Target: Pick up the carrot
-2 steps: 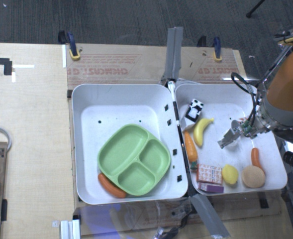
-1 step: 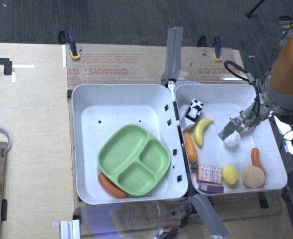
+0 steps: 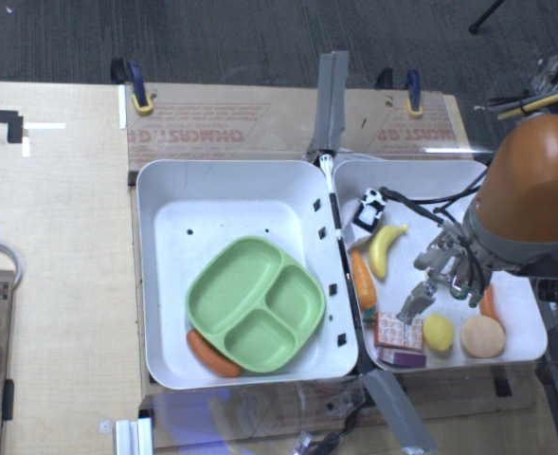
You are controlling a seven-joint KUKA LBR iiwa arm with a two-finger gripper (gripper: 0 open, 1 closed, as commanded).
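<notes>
- In the right-hand bin (image 3: 534, 349), the gripper (image 3: 421, 301) hangs low over the toys, the grey arm reaching in from the right.
- Its two fingers stand slightly apart with nothing between them; the tips point down toward a small red-and-white box (image 3: 398, 331).
- The carrot (image 3: 363, 280) lies lengthwise against the bin's left wall, just beside a banana (image 3: 385, 248) and to the left of the gripper, apart from it.
- A lemon (image 3: 438, 333) and a round bun (image 3: 482, 336) sit near the front wall.
- The left bin (image 3: 165, 254) holds a green divided plate (image 3: 257, 303), with an orange sausage-shaped toy (image 3: 210, 354) partly under its edge.
- Judging by position, the gripper needs to shift left to reach the carrot.
</notes>
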